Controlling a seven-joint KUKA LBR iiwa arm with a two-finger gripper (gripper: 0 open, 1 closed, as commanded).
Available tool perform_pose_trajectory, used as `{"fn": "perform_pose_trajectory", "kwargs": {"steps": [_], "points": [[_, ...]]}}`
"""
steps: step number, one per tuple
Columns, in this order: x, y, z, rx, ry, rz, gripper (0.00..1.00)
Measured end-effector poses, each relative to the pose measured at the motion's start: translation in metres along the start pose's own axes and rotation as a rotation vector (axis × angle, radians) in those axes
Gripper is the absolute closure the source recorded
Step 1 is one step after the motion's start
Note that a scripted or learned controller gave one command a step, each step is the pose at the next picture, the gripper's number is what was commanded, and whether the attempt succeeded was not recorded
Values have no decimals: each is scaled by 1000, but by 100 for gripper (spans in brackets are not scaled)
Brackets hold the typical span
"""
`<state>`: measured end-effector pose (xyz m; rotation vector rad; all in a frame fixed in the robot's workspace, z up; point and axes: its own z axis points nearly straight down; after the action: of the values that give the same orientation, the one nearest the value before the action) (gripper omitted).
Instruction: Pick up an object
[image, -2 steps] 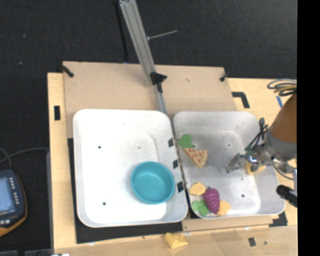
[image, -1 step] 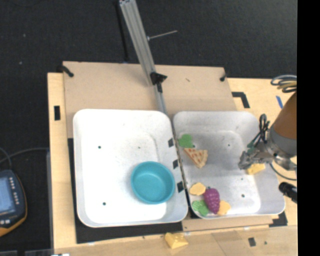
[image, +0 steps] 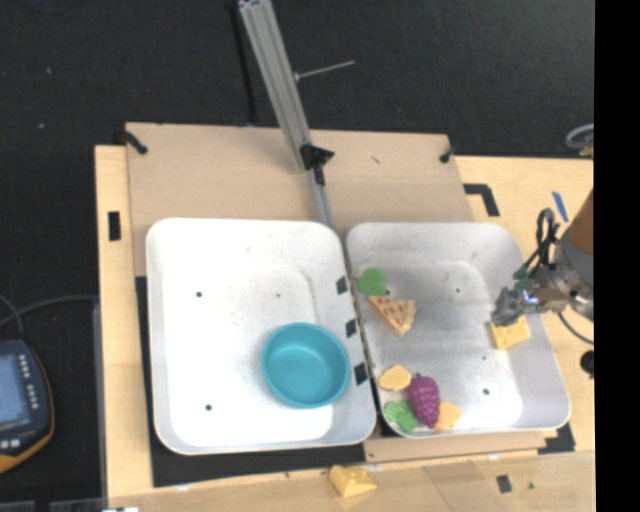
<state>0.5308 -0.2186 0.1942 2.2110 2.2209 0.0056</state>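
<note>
My gripper (image: 514, 303) reaches in from the right edge and sits low over the right side of the right bin (image: 470, 240). A yellow block (image: 510, 334) lies just below and in front of it, close to or touching its tip. Farther left in that bin are a small green piece (image: 372, 281) and a tan wedge-shaped slice (image: 393, 314). At the bin's front left corner lie a yellow piece (image: 395, 378), purple grapes (image: 425, 398), a green leaf piece (image: 399, 415) and an orange piece (image: 447, 414). A blue bowl (image: 305, 364) stands in the left bin (image: 220, 260).
A grey metal pole (image: 285, 90) slants down from the top to the gap between the bins. A yellow wedge (image: 351, 481) lies on the bench in front of the bins. A handheld pendant (image: 20, 400) sits at the far left.
</note>
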Motion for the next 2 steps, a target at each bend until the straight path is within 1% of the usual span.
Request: {"fn": "perform_pose_trajectory", "kwargs": {"steps": [1,2], "points": [[-4,-4,-59,4,0,1,100],[-5,-3,-69,5,2,-1,100]]}}
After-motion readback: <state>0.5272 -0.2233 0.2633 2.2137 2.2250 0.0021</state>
